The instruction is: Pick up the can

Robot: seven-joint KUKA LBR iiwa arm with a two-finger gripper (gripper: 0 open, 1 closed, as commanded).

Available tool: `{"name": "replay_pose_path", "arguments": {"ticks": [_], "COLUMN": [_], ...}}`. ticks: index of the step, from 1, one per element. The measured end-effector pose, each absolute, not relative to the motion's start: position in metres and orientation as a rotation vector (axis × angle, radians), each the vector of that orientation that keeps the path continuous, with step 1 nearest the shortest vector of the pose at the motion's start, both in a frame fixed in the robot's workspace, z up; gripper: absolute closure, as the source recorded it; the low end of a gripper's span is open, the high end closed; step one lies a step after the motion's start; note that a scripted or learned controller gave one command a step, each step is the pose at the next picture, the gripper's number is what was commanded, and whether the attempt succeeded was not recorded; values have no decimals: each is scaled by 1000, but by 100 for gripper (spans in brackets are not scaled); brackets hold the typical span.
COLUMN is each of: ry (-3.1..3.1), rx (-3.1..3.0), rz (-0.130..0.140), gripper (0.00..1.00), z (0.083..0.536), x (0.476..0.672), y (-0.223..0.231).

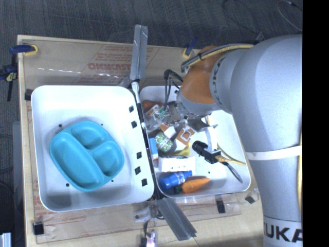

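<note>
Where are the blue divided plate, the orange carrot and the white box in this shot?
blue divided plate (86, 156): camera view, near its middle, where the compartments meet.
orange carrot (196, 184): camera view, middle of its body.
white box (177, 164): camera view, its top face.

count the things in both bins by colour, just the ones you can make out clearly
blue: 2 (divided tray, bottle-like thing)
orange: 1 (carrot-shaped thing)
white: 1 (flat box)
green: 1 (small round item)
total: 5
The jumble at the far end of the right bin is too tangled to count.
</note>
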State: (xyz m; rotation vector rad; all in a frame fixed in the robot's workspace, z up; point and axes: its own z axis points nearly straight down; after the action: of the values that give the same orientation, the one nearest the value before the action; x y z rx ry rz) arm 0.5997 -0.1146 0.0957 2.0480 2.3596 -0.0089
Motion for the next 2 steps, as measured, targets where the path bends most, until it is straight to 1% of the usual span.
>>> {"name": "replay_pose_path", "arguments": {"ticks": [1,2], "ry": [2374,2349], "rx": [2046,2110], "rz": [-7,-30], "gripper": [100,100], "z": [104,95], "x": [599,618], "y": [-111,-110]}}
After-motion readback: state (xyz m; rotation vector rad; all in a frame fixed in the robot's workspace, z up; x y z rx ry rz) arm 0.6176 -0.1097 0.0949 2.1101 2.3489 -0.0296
